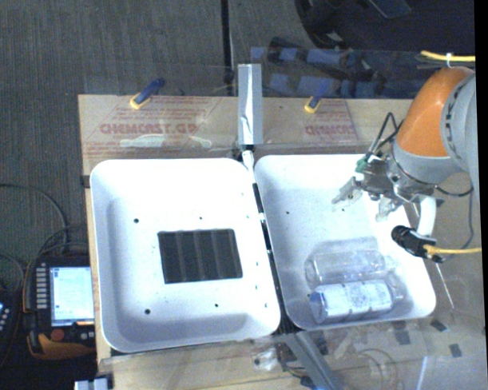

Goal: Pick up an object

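Bottles [349, 281] lie paired at the right bin's [293, 228] five o'clock, so I hover my gripper [364, 192], fingers splayed wide and empty, above.

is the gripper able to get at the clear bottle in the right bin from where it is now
Probably yes. The gripper hovers in the right bin, just beyond the clear bottle, with bare bin floor between. A second bottle lies against its near side, so closing there looks tight.

Faint red printed lettering on brown cardboard sheet [158, 125] beneath white bins, at 12 o'clock of left bin: inverted, not legible. Similar red print [331, 129] at 12 o'clock of right bin: unreadable.
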Controlling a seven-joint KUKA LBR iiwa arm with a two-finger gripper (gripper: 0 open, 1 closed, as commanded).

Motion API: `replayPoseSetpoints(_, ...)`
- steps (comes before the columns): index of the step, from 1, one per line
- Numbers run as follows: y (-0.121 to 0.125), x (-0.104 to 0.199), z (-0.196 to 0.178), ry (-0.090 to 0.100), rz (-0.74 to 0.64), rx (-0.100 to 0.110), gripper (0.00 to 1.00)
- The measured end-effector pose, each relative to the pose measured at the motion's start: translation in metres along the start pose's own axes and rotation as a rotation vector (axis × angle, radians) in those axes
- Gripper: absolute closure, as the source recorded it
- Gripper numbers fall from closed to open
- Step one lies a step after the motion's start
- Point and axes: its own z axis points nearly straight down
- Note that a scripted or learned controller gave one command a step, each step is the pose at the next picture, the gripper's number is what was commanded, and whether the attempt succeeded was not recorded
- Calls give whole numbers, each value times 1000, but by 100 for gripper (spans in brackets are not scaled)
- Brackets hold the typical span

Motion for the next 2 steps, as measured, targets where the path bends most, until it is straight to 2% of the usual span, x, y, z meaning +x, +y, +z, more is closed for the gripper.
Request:
replayPoseSetpoints(1, -39, -12, -28, 2, 50, 1, 0)
replayPoseSetpoints(2, -108, 48, 8, -1, -138, -29, 0)
